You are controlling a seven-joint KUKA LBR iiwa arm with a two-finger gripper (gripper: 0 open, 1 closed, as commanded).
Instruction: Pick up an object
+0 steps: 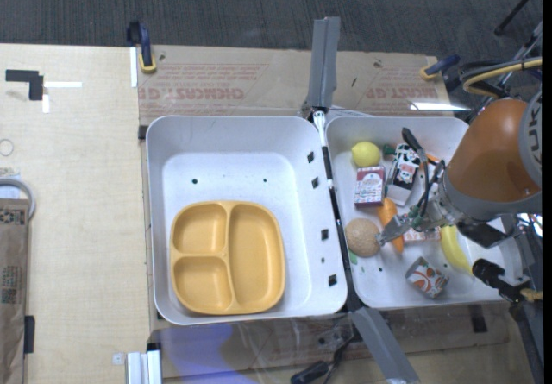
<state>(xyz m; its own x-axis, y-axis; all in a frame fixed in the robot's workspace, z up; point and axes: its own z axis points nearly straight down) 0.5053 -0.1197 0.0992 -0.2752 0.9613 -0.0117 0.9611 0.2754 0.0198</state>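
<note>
The right bin [379, 287] holds a yellow lemon [366, 154], a small red box [369, 185], a black-and-white carton [404, 170], a tan round ball [363, 237], an orange carrot-like piece [387, 212], a banana [454, 248] and a crumpled can [427, 277]. My gripper [412, 223] hangs low over the middle of this bin, just right of the orange piece and the tan ball. Its fingertips point left and down amid the clutter. I cannot tell whether anything sits between them.
The left bin [172, 149] carries a yellow three-compartment plate [228, 257] in its front half. A grey divider post [324, 63] rises between the bins at the back. The arm's orange band [492, 158] covers the right bin's far right corner.
</note>
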